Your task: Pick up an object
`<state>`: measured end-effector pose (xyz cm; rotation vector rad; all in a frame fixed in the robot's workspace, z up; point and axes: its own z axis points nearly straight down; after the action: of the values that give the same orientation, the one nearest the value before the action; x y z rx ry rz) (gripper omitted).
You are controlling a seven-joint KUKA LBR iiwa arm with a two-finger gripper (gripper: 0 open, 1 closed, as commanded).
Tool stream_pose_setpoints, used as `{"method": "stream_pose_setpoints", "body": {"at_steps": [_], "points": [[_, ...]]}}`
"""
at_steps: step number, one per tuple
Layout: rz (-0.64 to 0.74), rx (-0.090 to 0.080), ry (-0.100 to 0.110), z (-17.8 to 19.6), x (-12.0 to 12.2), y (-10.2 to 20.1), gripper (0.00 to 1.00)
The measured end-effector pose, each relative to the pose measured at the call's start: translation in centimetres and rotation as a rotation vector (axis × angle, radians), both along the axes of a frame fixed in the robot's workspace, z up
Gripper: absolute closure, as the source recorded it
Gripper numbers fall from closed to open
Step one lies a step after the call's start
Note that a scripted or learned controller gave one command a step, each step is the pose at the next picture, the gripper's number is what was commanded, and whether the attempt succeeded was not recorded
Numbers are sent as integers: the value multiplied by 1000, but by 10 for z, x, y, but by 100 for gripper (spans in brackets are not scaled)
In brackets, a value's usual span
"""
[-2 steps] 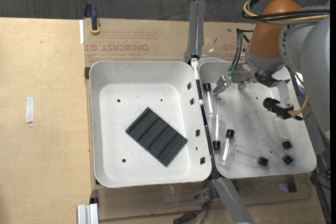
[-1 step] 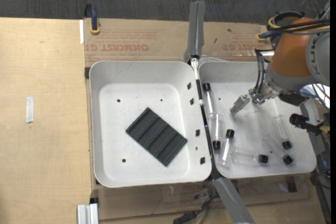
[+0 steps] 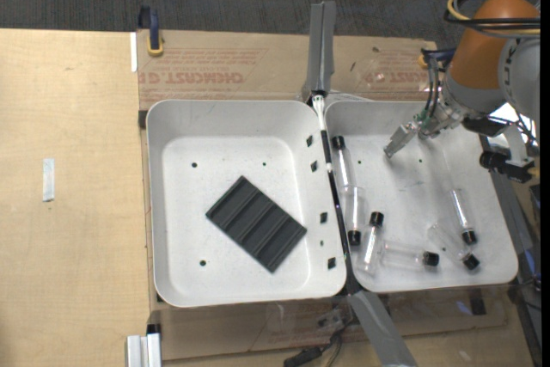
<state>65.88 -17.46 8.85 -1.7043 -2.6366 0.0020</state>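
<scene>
A dark ribbed rectangular block lies at a slant in the left bin. Several clear tubes with black caps lie in the right bin: one long tube along its left wall, one near the front left, one at the right, and others near the front edge. My gripper hangs over the back of the right bin, pointing down and left, with nothing visible between its fingers. It is well apart from the tubes.
A grey divider bar runs between the bins at the back. Cardboard lies behind the bins and a wooden tabletop spreads to the left. The arm's orange band and cables sit over the right bin's back right corner.
</scene>
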Motion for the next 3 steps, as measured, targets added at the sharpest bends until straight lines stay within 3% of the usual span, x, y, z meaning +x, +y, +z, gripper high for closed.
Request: {"method": "stream_pose_setpoints", "body": {"at_steps": [1,2,3], "points": [[50,1,1,0,-95,-38,0],[46,3,3,6,-95,-39,100],[47,3,3,6,-95,-39,0]]}}
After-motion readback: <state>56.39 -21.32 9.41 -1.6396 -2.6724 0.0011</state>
